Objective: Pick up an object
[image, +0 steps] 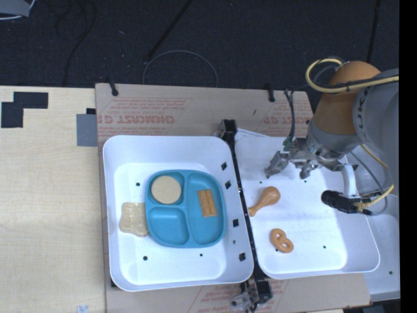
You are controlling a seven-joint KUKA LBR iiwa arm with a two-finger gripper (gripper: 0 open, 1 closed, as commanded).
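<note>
White right bin [365,253]: floor mostly bare, with wide room along its near and right walls. Gripper [290,168] hung over the far part of that bin, near the back wall. Its two fingers were spread well apart, with nothing between them. Tan drumstick [264,199] lay just below and left of the gripper, apart from it, thin end pointing at the shared rim between the bins. Small pretzel [281,240] sat nearer the front, clear of the walls and the drumstick. Left bin [124,168] crowded: blue divided tray [172,230] filled most of it, round biscuit [165,189] and oblong cracker [208,203] in separate compartments; pale bread slice [133,218] touching the tray's left edge.
</note>
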